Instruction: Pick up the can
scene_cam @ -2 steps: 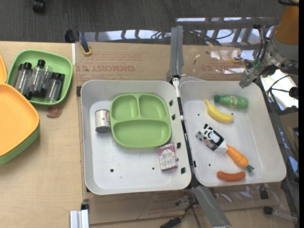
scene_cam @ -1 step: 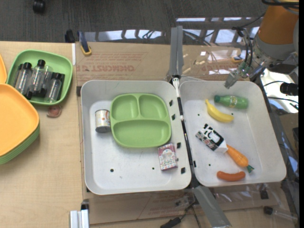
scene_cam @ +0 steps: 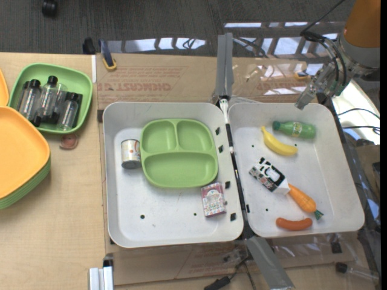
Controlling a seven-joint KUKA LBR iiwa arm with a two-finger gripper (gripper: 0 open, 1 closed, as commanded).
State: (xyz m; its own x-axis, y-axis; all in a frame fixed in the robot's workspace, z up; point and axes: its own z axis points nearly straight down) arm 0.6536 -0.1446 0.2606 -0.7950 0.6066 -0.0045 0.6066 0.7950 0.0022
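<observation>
Far across both bins from the claw [scene_cam: 319,89], whose state cannot be told, the can [scene_cam: 130,154] lies in the other bin, just beyond the green divided plate [scene_cam: 179,153], long axis roughly upright in view.

a green divided plate [scene_cam: 179,153] in the left bin [scene_cam: 115,222]; banana [scene_cam: 279,142], carrot [scene_cam: 301,199] in the right bin [scene_cam: 347,180]

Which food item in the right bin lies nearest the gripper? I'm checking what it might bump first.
The green bottle, at the right bin's far edge, closest to the gripper. The banana lies just beyond it; the carrot and sausage are farther.
</observation>
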